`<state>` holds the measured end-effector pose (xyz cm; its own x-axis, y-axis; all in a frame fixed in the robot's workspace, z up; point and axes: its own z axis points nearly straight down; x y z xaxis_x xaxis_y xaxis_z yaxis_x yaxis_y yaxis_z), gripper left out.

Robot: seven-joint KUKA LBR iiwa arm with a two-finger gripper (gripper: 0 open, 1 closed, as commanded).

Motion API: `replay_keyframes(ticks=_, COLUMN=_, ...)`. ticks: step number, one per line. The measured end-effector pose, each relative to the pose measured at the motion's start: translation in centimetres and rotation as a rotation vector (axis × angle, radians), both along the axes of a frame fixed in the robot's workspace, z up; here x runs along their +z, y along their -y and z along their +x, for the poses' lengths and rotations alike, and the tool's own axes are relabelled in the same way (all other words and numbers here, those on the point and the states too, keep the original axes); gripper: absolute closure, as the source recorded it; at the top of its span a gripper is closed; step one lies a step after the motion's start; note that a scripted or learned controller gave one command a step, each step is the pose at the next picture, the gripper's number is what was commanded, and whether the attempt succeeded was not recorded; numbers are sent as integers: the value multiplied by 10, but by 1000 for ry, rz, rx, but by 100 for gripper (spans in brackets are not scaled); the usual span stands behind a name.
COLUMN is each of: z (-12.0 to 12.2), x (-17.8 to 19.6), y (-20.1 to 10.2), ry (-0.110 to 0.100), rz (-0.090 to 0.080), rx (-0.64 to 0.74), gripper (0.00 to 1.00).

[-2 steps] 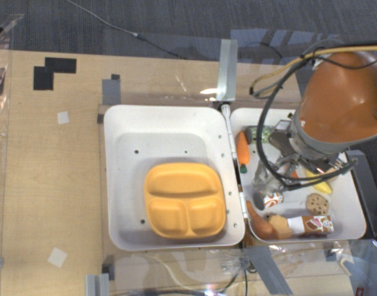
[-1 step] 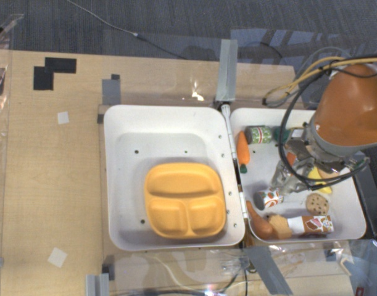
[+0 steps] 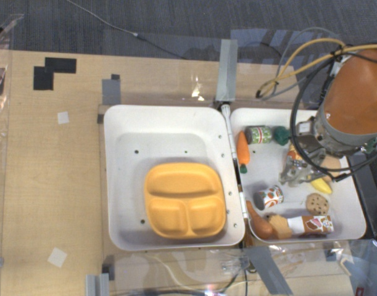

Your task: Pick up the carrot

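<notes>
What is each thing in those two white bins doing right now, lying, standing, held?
Carrot: lying flat by the right bin's left wall, not held.
Yellow tray: resting flat in the left bin.
Green can: lying on its side.
Small cup: tipped over.
Cookie: lying flat.
Gripper: above the right bin, away from the carrot.

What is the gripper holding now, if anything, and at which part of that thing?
It cannot be told: the gripper hangs over the right bin, its tips unclear. The carrot lies apart, by the bin's left wall.
</notes>
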<state>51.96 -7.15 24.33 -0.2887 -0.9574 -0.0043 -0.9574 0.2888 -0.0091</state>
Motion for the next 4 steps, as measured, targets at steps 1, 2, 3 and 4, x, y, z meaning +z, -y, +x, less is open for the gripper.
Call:
replay_keyframes(ticks=1, z=53, x=39, y=40, ry=2, rz=-3, rx=128, gripper=100)
replay_keyframes(ticks=2, z=2, x=-64, y=73, ry=-9, rz=-2, rx=449, gripper=100)
replay_keyframes(ticks=3, z=-8, x=-138, y=121, ry=-6, rz=-4, rx=857, gripper=100)
replay_keyframes(ticks=4, z=-10, x=-52, y=124, ry=-1, rz=-13, rx=1289, gripper=100)
